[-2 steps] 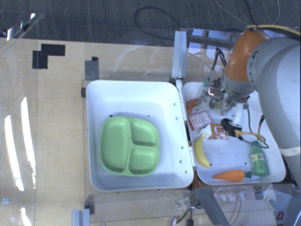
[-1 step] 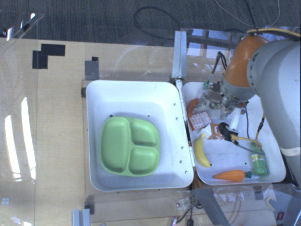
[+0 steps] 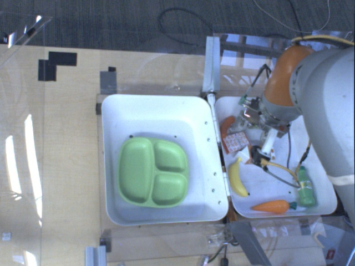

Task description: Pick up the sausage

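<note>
Pale wooden worktop (image 3: 66, 148) carries two white bins. Your sausage (image 3: 227, 127) lies toward 10 o'clock in the right bin (image 3: 263, 190), with a red-checked packet (image 3: 236, 142) at its 5 o'clock. The gripper (image 3: 248, 115) hangs just beside the sausage at 2 o'clock; you cannot tell whether it is spread.

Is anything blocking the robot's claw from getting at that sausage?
Nothing visible lies between them. The gripper is just to the right of the reddish-brown sausage in the right white bin. A red-and-white checked packet lies at the sausage's lower end in the view, seemingly touching it, and may crowd a grasp there.
</note>
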### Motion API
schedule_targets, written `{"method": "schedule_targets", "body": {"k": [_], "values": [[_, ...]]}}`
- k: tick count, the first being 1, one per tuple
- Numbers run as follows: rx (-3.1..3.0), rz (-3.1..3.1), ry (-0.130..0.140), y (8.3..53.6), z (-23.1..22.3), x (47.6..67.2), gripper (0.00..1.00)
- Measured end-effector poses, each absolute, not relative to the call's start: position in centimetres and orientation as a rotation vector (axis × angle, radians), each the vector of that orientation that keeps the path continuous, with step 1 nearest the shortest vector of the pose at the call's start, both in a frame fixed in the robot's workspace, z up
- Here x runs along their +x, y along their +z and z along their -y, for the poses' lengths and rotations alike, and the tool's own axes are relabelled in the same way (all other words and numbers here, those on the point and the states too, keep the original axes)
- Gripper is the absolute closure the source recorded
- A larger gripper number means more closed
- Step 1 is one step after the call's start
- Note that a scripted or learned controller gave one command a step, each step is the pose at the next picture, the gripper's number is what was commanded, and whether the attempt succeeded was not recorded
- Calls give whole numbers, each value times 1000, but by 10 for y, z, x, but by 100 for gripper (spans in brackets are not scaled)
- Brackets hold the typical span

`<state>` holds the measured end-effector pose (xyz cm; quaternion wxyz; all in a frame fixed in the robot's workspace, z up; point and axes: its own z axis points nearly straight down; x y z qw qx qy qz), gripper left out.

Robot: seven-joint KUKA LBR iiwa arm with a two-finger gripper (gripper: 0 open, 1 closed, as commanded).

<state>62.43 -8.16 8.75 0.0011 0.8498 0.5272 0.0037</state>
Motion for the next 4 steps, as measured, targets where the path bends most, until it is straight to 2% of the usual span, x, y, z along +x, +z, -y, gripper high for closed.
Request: {"method": "schedule_targets", "body": {"k": [1, 2, 3, 4], "values": [[2661, -1659, 25, 101, 80, 627, 100], [2661, -1659, 24, 101, 80, 627, 0], [2766, -1488, 11, 88, 82, 618, 0], [2759, -1494, 25, 101, 80, 621, 100]]}}
